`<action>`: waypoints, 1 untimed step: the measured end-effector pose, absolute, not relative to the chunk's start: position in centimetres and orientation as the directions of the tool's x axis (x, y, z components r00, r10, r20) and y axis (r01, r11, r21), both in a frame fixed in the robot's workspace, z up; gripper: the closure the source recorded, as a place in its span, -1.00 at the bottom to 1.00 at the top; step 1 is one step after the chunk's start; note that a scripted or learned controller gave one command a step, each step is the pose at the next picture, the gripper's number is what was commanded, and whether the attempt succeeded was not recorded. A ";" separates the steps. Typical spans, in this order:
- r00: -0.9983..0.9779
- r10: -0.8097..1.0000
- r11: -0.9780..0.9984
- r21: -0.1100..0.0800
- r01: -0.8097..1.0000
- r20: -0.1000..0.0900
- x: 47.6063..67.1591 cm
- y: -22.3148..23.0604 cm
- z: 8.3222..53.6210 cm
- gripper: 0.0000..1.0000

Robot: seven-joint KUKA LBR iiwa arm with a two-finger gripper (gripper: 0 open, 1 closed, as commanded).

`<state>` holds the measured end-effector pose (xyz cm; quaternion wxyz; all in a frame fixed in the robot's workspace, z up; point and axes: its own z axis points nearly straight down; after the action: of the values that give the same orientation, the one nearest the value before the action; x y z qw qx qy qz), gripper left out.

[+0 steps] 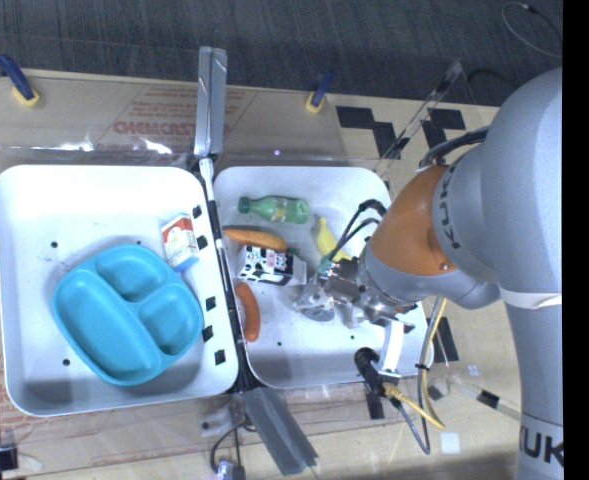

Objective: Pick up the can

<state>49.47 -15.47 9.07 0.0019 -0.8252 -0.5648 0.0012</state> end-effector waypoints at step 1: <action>0.358 0.934 -0.358 -0.005 0.934 -0.001 49.5 -15.4 10.0 1.00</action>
<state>49.49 -15.43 10.01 0.0019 -0.8239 -0.5668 0.0017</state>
